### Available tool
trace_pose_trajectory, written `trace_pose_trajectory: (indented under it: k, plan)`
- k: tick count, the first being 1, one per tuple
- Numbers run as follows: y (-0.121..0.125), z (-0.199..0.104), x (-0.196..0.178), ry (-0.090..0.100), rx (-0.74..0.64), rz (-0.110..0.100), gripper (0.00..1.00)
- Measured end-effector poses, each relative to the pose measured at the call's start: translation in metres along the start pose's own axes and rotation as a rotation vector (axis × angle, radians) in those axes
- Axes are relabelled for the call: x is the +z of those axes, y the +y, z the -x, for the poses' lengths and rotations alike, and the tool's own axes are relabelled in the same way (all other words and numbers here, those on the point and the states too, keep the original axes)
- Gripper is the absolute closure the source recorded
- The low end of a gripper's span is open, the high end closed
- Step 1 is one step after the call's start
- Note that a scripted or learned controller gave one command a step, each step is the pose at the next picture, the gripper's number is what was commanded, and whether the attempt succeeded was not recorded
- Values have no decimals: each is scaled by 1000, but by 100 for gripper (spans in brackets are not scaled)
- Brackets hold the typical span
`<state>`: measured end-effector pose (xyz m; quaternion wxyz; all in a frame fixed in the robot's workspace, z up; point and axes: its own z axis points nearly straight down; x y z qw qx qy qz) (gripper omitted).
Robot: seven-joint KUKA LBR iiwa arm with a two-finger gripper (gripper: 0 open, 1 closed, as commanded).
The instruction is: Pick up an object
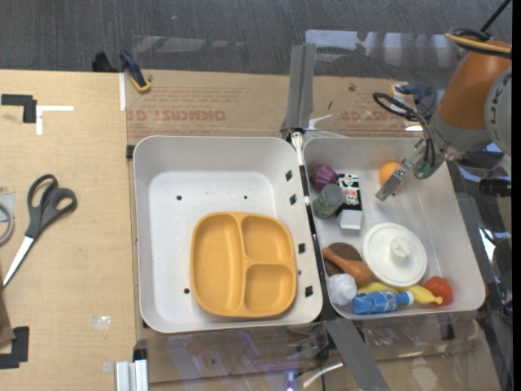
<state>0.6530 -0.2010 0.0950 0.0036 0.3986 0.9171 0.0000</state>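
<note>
Cardboard is lining the table; my fingers (389,187) are hanging apart, gripping nothing, just beside the orange ball (391,171), pickup pending.

Divided plate (243,264) in left bin (155,218); lid (394,253) in right bin (464,243).

two bins (155,243), one plate (242,263), one scissors (37,218)
</note>
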Motion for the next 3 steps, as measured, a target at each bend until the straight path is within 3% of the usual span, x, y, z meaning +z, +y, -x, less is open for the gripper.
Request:
trace_pose_trajectory:
  k: [1, 2, 3]
  plan:
    - [2, 1, -11, -6, -4, 0, 100]
    - [72, -115, -98, 5, 185, -3, 100]
    - [109, -137, -165, 4, 401, -5, 100]
